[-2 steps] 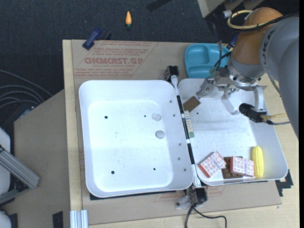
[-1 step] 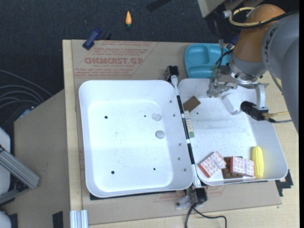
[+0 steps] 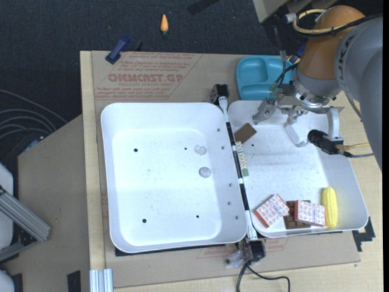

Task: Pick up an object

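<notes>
Gripper (image 3: 277, 112): hanging spread and empty above the right bin's (image 3: 346, 176) far end, likely lining up a descent.
Targets: yellow corn cob (image 3: 329, 206) and patterned red-and-white blocks (image 3: 271, 210) lying at the near wall, well apart.
Brown card (image 3: 245, 132): lying nearest the gripper, beside the divider.

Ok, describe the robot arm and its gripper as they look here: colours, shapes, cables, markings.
The grey rounded arm carries a broad orange band above the wrist, with a yellow cable looping beside it. Below sits a silvery metal gripper with two pale, slim fingers splaying outwards. A black connector with a thin cable juts from its side. No markings are legible.
</notes>
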`<state>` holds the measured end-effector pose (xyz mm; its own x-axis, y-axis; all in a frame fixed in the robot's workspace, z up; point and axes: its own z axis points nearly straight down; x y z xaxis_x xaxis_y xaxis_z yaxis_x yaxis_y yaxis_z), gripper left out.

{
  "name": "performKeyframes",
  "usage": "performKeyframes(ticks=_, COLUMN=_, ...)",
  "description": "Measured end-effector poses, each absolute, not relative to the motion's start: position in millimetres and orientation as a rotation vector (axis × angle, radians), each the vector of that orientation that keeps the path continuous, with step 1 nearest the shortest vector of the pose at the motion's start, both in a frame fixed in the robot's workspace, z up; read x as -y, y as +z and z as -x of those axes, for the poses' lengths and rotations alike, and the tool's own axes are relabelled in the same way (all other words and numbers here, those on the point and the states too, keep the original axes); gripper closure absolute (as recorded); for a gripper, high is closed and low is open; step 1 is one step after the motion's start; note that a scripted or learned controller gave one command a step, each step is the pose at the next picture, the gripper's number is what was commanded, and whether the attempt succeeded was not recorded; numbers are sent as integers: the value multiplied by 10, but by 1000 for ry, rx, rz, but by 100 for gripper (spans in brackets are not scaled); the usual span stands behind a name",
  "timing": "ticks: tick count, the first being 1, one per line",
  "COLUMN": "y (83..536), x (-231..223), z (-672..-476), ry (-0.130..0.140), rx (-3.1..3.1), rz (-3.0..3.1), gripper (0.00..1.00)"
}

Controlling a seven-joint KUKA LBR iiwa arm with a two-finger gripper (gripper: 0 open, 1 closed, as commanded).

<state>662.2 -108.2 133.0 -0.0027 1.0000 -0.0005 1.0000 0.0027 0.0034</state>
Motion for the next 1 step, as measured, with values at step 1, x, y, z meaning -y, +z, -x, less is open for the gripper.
performKeyframes(ticks=1, y=1434, x=1080, z=-6628, ry=6, rx=-2221, rz=-2214, gripper=100)
